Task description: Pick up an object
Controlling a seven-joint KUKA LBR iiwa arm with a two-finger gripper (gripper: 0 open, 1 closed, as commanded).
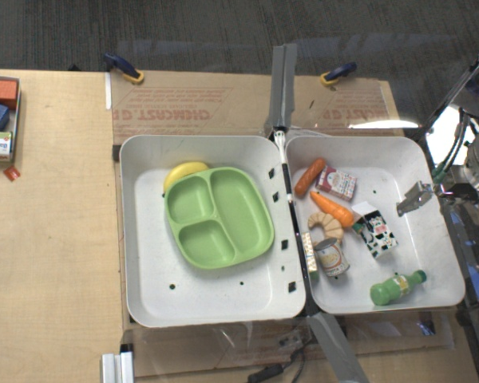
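claw (416,198): hung at the right bin's (431,159) edge; grip state, couldn't tell
best bet: green bottle (397,287); it lay apart from the clutter, so easy pickings

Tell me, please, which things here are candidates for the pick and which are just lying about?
Candidates, right bin:
carrot
sausage
green bottle
tin can
red carton
black-and-white carton

Lying about:
green divided plate, left bin
blocks, bench
blue clamps

Green plate (219,216) lies in the left bin (144,294); carrot (332,207), sausage (309,177), can (332,258) and green bottle (397,287) in the right bin (415,162)
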